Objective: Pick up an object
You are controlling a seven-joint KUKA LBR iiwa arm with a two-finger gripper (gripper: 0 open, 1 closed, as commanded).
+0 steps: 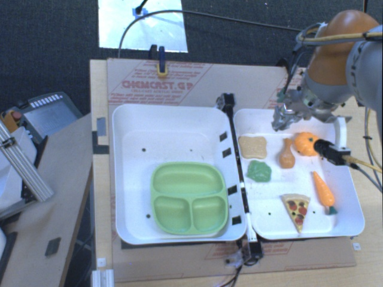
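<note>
Pizza slice [296, 210] nearest, bread slice [253, 146] just below-left of jaws, grip state unclear.

Green divided tray [190, 197], tan bread slice [252, 146], green leafy piece [259, 171], orange carrot [323, 189], red-spotted yellow pizza slice [297, 209]

Dark carpet floor [48, 34], pale reflective sheet [142, 17] on it, wooden bench [60, 160] below.

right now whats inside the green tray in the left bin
The green tray has three compartments, and all three show bare green plastic. The tray covers the patch of left bin floor under it, so that stays unseen.
</note>
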